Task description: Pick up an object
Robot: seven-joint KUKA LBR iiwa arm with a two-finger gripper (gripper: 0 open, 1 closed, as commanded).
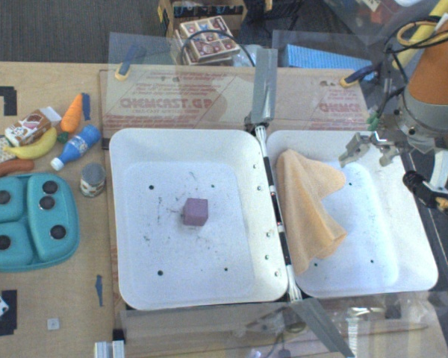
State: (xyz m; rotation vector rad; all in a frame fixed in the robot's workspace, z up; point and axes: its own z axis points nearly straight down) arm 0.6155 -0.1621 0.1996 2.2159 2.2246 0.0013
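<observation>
On the far left of the bench we see toy food beside a teal tray [30, 222], set outside the bins and so, we judge, out of play. In the left bin [134, 155] a small purple cube [195, 212] sits alone near the middle, well clear of the walls, which should leave room around it for a grasp. In the right bin [403, 267] a tan cloth [310, 207] lies crumpled against the left wall. Above that bin's far right corner hangs the gripper [373, 149], its fingers apart and holding nothing, well apart from the cube.
</observation>
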